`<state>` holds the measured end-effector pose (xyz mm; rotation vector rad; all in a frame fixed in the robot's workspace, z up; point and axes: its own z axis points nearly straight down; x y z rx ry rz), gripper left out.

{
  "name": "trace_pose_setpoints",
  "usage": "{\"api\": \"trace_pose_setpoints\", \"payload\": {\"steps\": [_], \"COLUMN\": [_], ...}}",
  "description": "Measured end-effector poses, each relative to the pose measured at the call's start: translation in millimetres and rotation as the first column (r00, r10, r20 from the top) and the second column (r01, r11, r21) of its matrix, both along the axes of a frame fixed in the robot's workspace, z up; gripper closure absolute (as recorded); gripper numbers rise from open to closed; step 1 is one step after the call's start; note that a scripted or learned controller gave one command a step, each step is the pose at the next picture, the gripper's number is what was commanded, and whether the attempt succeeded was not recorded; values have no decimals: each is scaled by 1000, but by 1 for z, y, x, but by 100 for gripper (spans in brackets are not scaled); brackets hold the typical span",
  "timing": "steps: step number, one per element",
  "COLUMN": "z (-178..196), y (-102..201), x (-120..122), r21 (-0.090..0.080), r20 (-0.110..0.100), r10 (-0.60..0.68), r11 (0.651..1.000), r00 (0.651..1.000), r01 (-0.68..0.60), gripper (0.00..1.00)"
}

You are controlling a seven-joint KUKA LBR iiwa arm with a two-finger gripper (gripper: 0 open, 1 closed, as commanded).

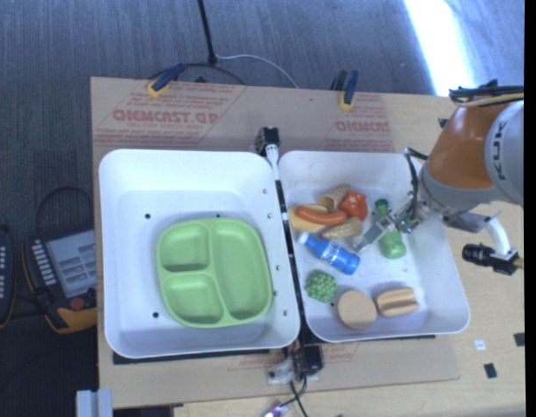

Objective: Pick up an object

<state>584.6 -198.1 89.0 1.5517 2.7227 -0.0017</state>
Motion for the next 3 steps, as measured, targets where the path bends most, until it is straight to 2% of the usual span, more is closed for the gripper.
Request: {"api": "trace_pose_setpoints", "payload": {"steps": [1, 2, 3], "z": [12, 97, 120], "y": [-2, 65, 152], "x": [3, -29, -25], "r21": [-6, 4, 5], "r20": [14, -5, -6], "r10": [-1, -142, -243], "r11": [1000, 990, 970], "r00": [1000, 990, 970], "r01": [1, 142, 243], "gripper": [100, 100, 100]}}
